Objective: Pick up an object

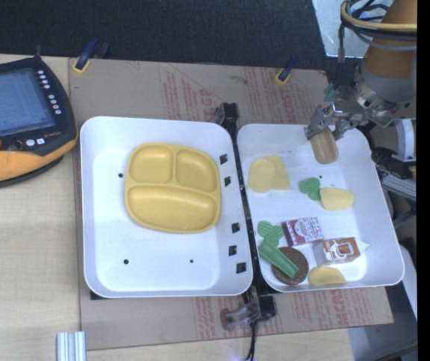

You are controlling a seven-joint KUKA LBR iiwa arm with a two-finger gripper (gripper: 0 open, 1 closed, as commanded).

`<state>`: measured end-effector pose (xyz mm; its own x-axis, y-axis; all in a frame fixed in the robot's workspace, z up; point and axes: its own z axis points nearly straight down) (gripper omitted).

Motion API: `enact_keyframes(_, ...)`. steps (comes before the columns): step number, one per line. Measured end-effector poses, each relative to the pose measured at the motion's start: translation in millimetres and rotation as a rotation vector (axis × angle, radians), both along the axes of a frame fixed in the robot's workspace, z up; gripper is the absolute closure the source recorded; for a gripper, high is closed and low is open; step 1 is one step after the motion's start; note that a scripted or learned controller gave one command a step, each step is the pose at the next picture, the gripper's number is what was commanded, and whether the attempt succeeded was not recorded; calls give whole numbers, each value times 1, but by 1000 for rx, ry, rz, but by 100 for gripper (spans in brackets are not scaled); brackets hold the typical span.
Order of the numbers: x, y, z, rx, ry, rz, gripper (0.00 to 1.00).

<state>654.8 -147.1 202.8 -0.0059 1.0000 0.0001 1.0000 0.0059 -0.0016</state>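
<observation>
Lifting a tan block point(325, 148) clear of the right bin point(377, 201), pinched in the end effector point(325, 130).

The block hangs at the bin's upper edge, apparently off the floor; judged step: pick made, lift in hand. Next move calls for a steady raise without loosening the pinch. Other items lie lower in the bin: a yellow piece point(337, 198), a green piece point(310, 187), two small cartons point(303, 231) whose print is too small to read. A yellow tray point(174, 186) sits in the left bin point(102, 201).

White bins point(102, 201) hold a yellow tray point(174, 186), green toy point(277, 256) and brown disc point(296, 265).
</observation>
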Motion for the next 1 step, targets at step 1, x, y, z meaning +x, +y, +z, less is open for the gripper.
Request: enact_keyframes(1, -20, 66, 9, 1, 5, 3, 100)
